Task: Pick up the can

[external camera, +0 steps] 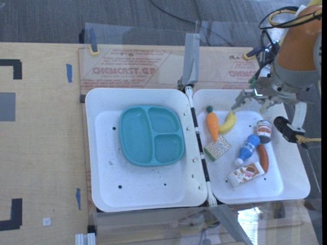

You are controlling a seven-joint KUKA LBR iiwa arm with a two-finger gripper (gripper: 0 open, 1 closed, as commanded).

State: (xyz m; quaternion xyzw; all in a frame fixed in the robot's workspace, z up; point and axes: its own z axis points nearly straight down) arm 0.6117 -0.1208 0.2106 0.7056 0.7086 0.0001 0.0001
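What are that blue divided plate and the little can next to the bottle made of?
The turquoise plate looks like moulded plastic: one even colour, matte, with rounded compartment ridges. The can seems to be metal with a printed red-and-white label, though it is too small to be sure.

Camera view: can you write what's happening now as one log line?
arm: grey gripper above right bin's far edge | small red-and-white can: in bin, untouched | pick: not yet done

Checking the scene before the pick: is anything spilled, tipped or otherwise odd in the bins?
Nothing spilled or damaged. The bottle, carton and hot dog lie flat beside the can in the right bin; the teal tray sits flat.
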